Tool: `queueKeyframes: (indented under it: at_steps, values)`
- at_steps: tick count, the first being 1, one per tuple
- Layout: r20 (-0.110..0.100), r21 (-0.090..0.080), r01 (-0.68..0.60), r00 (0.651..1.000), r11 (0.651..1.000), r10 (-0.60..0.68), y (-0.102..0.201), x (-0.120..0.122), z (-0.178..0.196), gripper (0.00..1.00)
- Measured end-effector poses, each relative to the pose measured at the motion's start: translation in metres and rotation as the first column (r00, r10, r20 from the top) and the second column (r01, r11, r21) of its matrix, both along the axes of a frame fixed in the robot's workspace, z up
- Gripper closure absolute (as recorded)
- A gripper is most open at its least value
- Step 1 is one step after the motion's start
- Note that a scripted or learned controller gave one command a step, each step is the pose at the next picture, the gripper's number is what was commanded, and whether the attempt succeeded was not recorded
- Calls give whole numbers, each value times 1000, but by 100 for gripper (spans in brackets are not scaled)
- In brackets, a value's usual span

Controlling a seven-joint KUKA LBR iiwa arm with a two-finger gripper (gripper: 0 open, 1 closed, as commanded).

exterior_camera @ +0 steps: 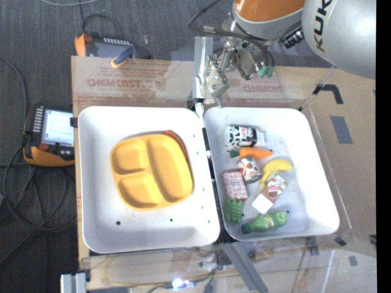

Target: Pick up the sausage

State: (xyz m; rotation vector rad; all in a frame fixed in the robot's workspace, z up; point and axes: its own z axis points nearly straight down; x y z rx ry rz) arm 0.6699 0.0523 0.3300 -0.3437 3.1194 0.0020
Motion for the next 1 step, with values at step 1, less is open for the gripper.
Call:
queueKeyframes:
  at_steps: [1]
  values:
    - [3,4,1,1000,1000,-1,1,2,9,100]
